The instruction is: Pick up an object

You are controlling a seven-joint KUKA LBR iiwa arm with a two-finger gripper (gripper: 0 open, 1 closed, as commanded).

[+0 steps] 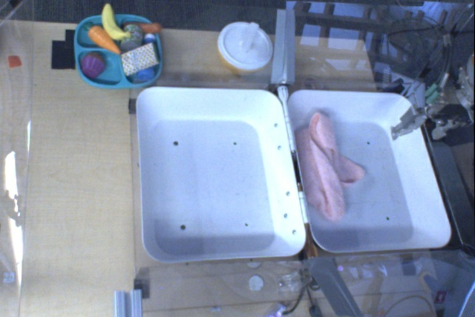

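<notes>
A pink cloth-like object [325,165] lies lengthwise in the left half of the right bin [404,230], with a short lobe sticking out to its right. Nothing is touching it. The left bin [208,234] stands beside it across a narrow divider.
A blue tray of toy food [119,50] and a white lidded cup [246,46] stand on the bench behind the left bin. A metal frame and cables [415,26] crowd the back right. A small grey metal part [407,122] overhangs the right bin's right rim.
</notes>
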